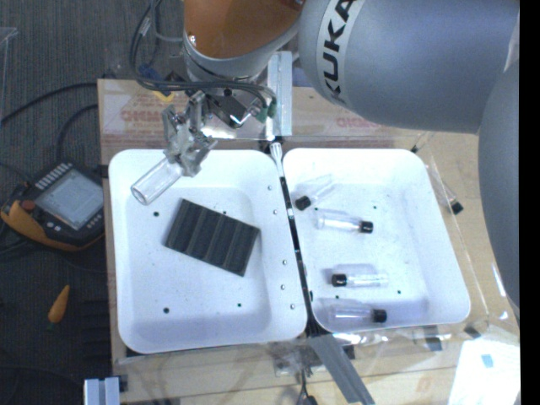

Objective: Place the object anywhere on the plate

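Two shallow white bins sit side by side on a wooden bench over dark carpet, with a handheld pendant [63,205] lying on the floor to the left and an orange-handled tool [57,304] near it. At the upper left corner of the left bin [135,327] the gripper [187,152] is closed on a clear vial [155,184], whose upper end sits between the fingers while its lower end slants down and left above the bin's corner. Below and to the right of it in the same bin lies the dark ribbed plate [211,236], a flat rectangular slab set at a slant on the bin floor, with nothing resting on it. The vial is near the plate but not over it; a strip of white bin floor shows between them. In the right bin [439,251] lie four more clear vials with black caps, well apart from the gripper: one near the divider [310,191], one just below it [342,222], one lower down [359,278] and one by the front wall [359,314]. Judged from this, the pick-up looks done and the carry is partway; what seems left is to bring the vial over the plate, lower it, and let go so that it settles on the ribbed surface rather than rolling off onto the bin floor.
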You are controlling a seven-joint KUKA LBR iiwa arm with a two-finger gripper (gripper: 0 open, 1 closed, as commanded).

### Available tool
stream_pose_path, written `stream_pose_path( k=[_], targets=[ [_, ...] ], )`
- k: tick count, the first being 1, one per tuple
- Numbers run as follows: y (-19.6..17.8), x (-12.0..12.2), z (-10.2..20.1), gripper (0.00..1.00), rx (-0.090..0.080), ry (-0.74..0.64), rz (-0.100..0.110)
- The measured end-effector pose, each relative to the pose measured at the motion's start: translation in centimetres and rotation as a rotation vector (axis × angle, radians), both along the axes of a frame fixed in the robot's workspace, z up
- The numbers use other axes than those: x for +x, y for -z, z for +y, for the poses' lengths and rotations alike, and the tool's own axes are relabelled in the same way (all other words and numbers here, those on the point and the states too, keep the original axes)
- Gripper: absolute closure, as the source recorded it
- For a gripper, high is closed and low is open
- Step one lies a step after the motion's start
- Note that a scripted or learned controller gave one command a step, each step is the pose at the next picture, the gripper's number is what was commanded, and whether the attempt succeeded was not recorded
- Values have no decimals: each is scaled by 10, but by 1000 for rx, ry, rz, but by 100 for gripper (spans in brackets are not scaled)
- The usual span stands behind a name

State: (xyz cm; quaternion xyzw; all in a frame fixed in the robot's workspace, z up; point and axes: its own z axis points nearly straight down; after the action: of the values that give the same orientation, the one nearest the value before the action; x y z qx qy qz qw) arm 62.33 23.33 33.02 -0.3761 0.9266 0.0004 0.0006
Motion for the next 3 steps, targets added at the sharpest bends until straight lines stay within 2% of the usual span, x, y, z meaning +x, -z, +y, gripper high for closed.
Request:
stream_pose_path(
  k=[1,2,3],
  targets=[
    [85,-57,-6,100,2,-72,1],
    [141,-110,-12,100,2,-167,2],
    [87,-79,-7,100,1,-282,-1]
  ],
)
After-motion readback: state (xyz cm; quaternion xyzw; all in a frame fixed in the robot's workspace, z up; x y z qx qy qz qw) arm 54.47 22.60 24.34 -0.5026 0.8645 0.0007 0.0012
